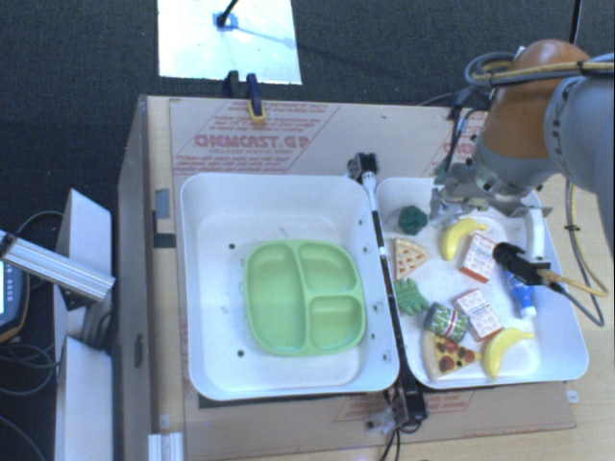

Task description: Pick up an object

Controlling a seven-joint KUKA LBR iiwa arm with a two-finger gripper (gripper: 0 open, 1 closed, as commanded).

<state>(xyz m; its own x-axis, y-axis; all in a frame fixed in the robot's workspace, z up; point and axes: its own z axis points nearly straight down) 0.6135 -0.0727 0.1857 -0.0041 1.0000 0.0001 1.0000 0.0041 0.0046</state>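
The right bin [567,353] holds several toy foods. A yellow banana [462,235] lies near its back, with a dark green vegetable [413,219] to its left and a pizza slice [410,256] in front of that. My gripper [448,204] hangs low over the bin's back part, just above the banana's upper end and to the right of the dark green vegetable. The grey arm with its orange band [534,84] comes in from the right. I see nothing held in the gripper.
The left bin [216,209] holds a light green divided plate [305,296]. Further right-bin items: two small cartons [478,256] [479,314], a blue-tipped marker [519,281], a can [445,321], a leafy green piece [411,298], a second banana [504,350] and a pizza slice [451,354].
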